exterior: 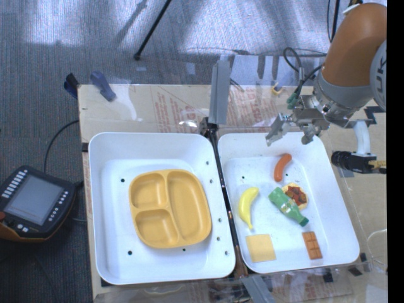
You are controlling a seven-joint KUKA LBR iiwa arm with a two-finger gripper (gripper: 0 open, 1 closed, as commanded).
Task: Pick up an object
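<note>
Below the hand (291,129): a sausage (282,166) nearest, then pizza (295,195), green bottle (288,206), banana (247,206), cheese slice (260,247), brown bar (312,245).

Grey carpet (38,106) stretches far to the left of my claw (291,131), streaked with pale light behind it. A black tripod leg (154,21) slants there. A teach pendant (31,201) lies low, far left.

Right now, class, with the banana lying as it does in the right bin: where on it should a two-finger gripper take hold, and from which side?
Probably at the banana's thick middle, coming straight down from above. It lies flat on the right bin's floor, curved and running lengthwise up the view, so fingers closing across its narrow width should fit. The green bottle lies apart to its right, leaving room. The gripper is open above the bin's far edge.
</note>
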